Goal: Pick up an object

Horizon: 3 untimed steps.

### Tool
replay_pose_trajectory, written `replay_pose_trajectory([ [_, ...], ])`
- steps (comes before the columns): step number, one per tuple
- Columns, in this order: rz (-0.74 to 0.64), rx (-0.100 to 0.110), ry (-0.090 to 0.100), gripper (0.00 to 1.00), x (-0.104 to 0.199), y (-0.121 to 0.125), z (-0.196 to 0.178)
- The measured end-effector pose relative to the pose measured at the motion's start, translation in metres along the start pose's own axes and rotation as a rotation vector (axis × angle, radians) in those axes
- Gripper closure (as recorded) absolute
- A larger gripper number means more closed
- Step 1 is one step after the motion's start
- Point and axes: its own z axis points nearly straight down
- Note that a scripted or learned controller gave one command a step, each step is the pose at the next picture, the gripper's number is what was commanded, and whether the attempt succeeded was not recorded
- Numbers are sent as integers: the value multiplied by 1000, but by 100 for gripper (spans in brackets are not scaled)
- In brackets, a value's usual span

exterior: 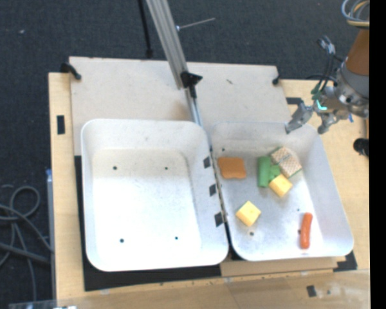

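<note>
My gripper (pixel 311 122) hangs open above the far right corner of the right bin (pixel 328 192), its two fingers spread with nothing between them. In that bin lie an orange-brown block (pixel 231 168), a green block (pixel 265 172), a speckled tan block (pixel 287 161), a yellow cube (pixel 280 185), another yellow cube (pixel 248 213) and a red-orange carrot-like piece (pixel 305 230). The speckled block is the nearest item to the gripper, below and to its left.
The left bin (pixel 148 192) sits beside the right one, with a divider edge (pixel 213 185) between them. A slanted metal pole (pixel 170 37) rises from behind the bins. Cables (pixel 9 217) lie on the floor at left.
</note>
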Motion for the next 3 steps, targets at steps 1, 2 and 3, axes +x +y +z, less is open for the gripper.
replay_pose_trajectory([
  [1, -3, -4, -4, 0, -1, 1, -3],
  [2, 0, -1, -3, 0, -3, 0, 38],
  [3, -4, 1, -2, 0, -3, 8, 95],
])
